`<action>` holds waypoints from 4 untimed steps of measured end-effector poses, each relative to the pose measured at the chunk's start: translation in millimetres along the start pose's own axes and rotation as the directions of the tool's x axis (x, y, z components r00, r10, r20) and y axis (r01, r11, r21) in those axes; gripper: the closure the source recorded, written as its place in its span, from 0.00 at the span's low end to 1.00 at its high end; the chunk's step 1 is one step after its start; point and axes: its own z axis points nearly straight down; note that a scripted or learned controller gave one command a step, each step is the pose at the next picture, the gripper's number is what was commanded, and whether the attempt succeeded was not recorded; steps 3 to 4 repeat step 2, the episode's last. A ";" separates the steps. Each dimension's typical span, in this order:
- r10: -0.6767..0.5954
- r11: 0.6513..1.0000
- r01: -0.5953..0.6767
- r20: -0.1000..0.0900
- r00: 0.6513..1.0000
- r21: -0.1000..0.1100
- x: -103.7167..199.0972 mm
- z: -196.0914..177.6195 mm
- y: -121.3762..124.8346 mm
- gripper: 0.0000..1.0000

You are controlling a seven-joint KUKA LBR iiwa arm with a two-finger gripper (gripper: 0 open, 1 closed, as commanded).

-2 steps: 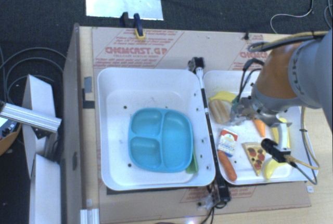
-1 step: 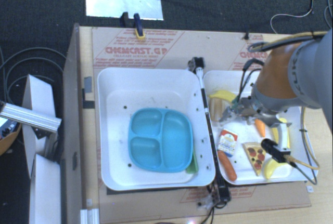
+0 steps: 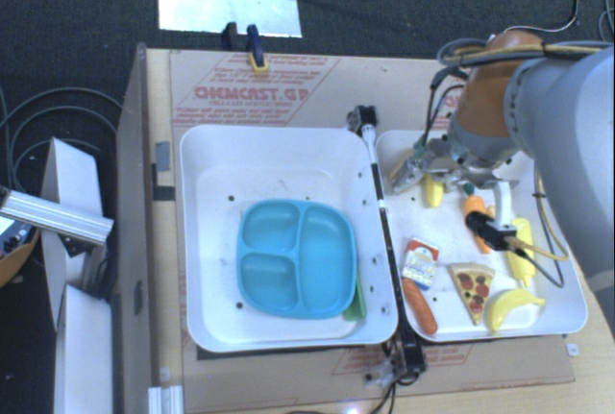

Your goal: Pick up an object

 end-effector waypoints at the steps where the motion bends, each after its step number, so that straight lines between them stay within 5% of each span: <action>1: 0.001 1.000 -0.001 -0.001 1.000 0.002 -0.7 -11.2 -1.8 1.00; 2: -0.001 1.000 0.001 -0.004 1.000 0.003 50.7 -105.4 -48.5 1.00; 4: -0.001 1.000 0.001 -0.004 1.000 0.003 50.7 -105.4 -48.5 1.00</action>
